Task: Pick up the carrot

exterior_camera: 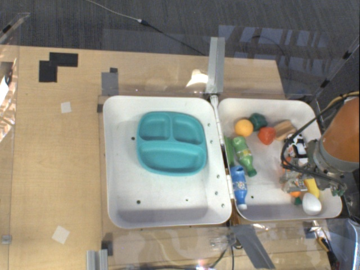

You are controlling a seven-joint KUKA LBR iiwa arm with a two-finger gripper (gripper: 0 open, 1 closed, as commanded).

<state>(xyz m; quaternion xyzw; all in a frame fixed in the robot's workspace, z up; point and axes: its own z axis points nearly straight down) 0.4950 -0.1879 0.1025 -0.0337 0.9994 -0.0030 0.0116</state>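
claw low in the right bin, at the approach step; whether it is wide or narrow cannot be told. carrot, an orange sliver, sits just beneath it, mostly hidden. next move likely calls for a clean close. white egg and yellow piece crowd alongside. teal plate well off to its left.

Matt wood bench — glossy plastic tray

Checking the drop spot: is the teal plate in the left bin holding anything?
Empty: the teal plate shows bare compartments, lying flat in the left bin.
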